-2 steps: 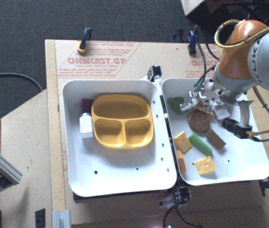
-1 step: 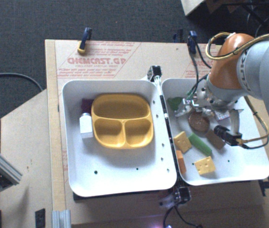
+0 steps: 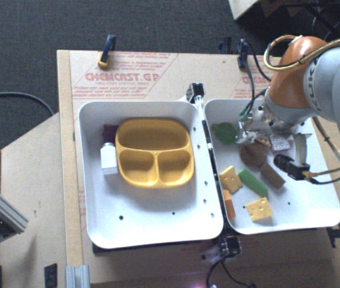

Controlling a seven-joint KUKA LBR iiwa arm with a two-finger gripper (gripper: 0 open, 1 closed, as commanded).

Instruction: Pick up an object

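**Arm low over the right bin, pick not yet made**

Dark carpet surrounded the desk (image 3: 68, 161), whose board carried two white bins side by side. At 9 o'clock of the scene, the left bin (image 3: 92, 209) held a yellow tray (image 3: 155, 152) with three compartments, a small white bottle (image 3: 109, 158) touching the tray's 9 o'clock edge, and a dark purple item (image 3: 110, 129) just beyond the bottle.

At 3 o'clock lay the right bin (image 3: 314, 203), where the pickable things sat: a green leaf (image 3: 223, 132) near its 11 o'clock corner, a brown lump (image 3: 253, 153) toward the centre, a brown block (image 3: 272, 176) and a green piece (image 3: 253, 182) just below it, two cheese wedges (image 3: 230, 179) (image 3: 259, 209), and an orange stick (image 3: 227, 204) against the bin's 9 o'clock wall.

The arm (image 3: 332, 77) reached in from 3 o'clock, and its end effector (image 3: 253, 134) hung low over the bin's upper half, between leaf and lump. Whether it was released or clenched could not be told; wrist and cables hid that. Nothing appeared between its tips.

By my judgement the step in hand was the approach and descent, with the lump or the leaf the likeliest target. The next move called for settling squarely over one item, closing on it, and lifting straight up, clear of the crowded neighbours at 6 o'clock.
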